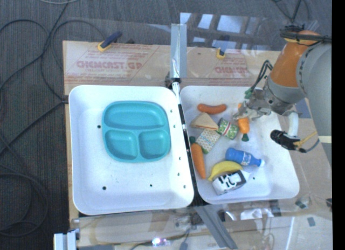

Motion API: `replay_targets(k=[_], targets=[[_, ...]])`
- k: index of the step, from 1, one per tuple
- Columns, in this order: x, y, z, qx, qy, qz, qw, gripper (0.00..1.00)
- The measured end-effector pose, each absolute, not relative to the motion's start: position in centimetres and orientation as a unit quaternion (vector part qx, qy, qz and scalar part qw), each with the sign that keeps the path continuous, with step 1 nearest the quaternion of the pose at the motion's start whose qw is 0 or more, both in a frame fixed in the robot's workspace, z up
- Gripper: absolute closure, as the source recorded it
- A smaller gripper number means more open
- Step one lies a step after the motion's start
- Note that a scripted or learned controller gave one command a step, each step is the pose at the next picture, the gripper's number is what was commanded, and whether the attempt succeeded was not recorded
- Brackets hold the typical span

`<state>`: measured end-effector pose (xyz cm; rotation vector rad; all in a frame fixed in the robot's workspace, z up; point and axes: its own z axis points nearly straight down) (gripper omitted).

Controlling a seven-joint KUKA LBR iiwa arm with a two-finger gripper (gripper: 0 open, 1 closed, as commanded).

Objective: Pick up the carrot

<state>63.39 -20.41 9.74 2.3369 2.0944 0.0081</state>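
Note:
The carrot [198,160] is long and orange with a green top. It lies along the left wall of the right bin [280,181], pointing toward the front. My gripper [249,111] hangs over the back right part of that bin, well to the right of and behind the carrot. A short orange piece with a green end [244,125] sits just below the gripper; whether they touch I cannot tell.
The right bin also holds a sausage [212,108], a sandwich wedge [205,121], a green can [228,129], a blue bottle [243,157], a banana [225,167] and a black-and-white block [229,181]. A teal divided tray [137,130] lies in the left bin [86,189].

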Motion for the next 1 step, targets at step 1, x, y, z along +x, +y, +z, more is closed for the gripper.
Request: replay_targets(k=[1], targets=[[65.79,-13.01,19.88,0.841,0.540,-0.0022,0.000,1.00]])
